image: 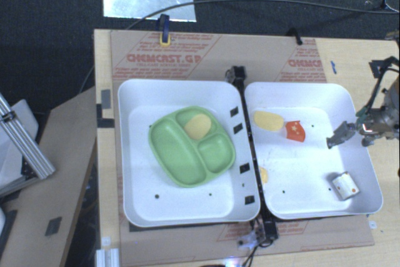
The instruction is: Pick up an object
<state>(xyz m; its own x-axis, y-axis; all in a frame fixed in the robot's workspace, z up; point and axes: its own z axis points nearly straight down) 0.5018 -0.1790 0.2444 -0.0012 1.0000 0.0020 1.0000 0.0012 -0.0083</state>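
1. In the right bin (pixel 315 94), a red block (pixel 295 130) lies just beside a pale yellow piece (pixel 269 120); a small white cylinder (pixel 344 185) sits near the front right corner, and a small yellow scrap (pixel 264 175) hugs the left wall.
2. The end effector (pixel 350 132) hangs over that bin's right side, well apart from the red block, with nothing between its fingers; how far they are spread I cannot tell.
3. In the left bin (pixel 140 197), a green divided plate (pixel 187 153) carries a yellow lump (pixel 198 127) in its upper compartment.
4. Both bins rest on the bench (pixel 350 59).

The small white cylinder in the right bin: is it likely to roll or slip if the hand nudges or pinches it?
The small white cylinder lies on its side on the right bin floor, so a nudge would probably roll it. Its smooth-looking curved surface may slip from a pinch. It looks light.
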